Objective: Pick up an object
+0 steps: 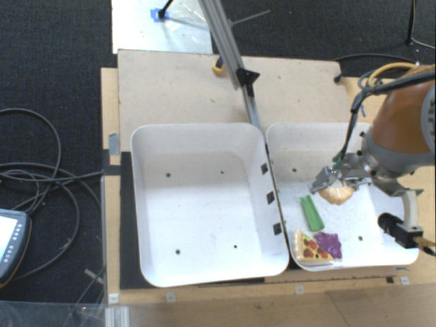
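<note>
Dark carpet surrounds the worktop (204, 87), a pale board carrying two shallow white bins side by side; cables trail over the floor off its left edge.

From the one camera above: the left bin (146, 148) has only small dark specks on its floor. The right bin (293, 138) holds everything I could take. A green stick (312, 212) lies near the bin's middle, and close to the near rim sit a yellow piece with red spots (308, 246) and a purple cluster (330, 242), touching each other. A tan, rounded lump (337, 194) lies just right of the green stick's far end.

My hand (332, 180) is low inside the right bin, directly over that tan lump, and appears to be meeting it from above. I cannot tell whether I am gripping it or merely hovering at it.

As I judge it, the reach and descent look done. What is left is a confirmed grip and the lift clear of the bin floor; the lump appears to rest there, so nothing counts as picked up.
</note>
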`<act>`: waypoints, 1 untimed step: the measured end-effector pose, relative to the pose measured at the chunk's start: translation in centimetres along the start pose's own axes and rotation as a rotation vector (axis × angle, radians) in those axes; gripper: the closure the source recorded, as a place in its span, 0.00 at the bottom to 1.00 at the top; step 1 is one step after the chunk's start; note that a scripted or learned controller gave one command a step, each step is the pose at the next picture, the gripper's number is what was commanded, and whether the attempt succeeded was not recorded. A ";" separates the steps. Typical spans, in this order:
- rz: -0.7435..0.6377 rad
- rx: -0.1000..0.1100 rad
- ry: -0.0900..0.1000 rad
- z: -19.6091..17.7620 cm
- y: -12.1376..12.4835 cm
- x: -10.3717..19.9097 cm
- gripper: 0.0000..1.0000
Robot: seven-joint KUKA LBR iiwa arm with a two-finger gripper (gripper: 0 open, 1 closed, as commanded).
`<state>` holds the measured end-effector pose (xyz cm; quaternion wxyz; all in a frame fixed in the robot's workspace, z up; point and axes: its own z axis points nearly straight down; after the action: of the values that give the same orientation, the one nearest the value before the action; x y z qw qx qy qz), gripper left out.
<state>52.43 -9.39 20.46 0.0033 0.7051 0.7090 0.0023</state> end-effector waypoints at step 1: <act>0.000 0.000 0.000 -4.8 0.2 0.0 1.00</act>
<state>52.63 -9.43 25.30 0.0031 0.7052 0.7090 0.0022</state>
